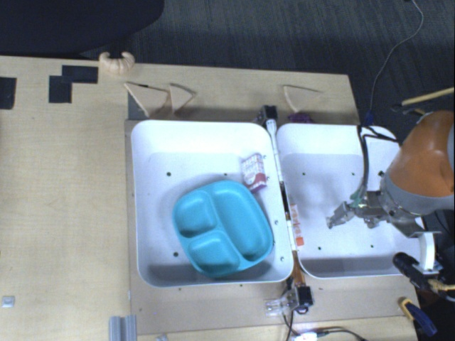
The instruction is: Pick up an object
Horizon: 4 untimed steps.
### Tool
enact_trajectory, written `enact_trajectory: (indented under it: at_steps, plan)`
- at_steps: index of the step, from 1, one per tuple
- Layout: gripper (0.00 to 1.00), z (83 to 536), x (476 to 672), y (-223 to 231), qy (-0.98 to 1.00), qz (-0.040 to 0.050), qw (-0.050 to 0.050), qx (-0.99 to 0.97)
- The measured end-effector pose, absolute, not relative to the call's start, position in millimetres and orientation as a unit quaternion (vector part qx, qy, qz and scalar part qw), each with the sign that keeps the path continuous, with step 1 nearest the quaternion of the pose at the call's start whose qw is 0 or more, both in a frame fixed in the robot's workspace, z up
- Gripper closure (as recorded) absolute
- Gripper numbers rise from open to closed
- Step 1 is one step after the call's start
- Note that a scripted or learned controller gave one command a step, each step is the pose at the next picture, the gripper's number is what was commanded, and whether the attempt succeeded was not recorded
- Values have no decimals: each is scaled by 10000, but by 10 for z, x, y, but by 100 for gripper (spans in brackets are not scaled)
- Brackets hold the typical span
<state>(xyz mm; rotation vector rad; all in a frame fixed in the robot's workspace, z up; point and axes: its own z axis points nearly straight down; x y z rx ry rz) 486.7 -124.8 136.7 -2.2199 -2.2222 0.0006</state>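
Arm, orange band: hangs over right bin. Gripper above bare floor; finger state can't tell. Pickables in left bin: blue divided tray, small packet nr divider. Risk: closing here grabs nothing; tray prob too wide.

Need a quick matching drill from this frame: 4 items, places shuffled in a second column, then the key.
Items:
1. blue divided tray
2. small red-and-white packet
3. hand
4. orange band

Places:
A. over the right bin
B. at the view's right edge, above the wrist
C. lower middle of the left bin
D. left bin, by the divider between the bins

Pairs: 1-C, 2-D, 3-A, 4-B
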Motion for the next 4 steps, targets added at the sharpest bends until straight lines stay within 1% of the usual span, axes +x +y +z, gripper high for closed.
enact_trajectory:
  at_steps: [1,2,3,4]
  plan:
    - [0,925,4867,-1167,-7077,-5,3,-7066]
    - [100,1033,4883,-1163,-7080,-19,-11,-7062]
    - [100,1217,4873,-1580,-7075,-7,-14,-7067]
    - [100,1693,5187,-964,-7088,-13,-8,-7054]
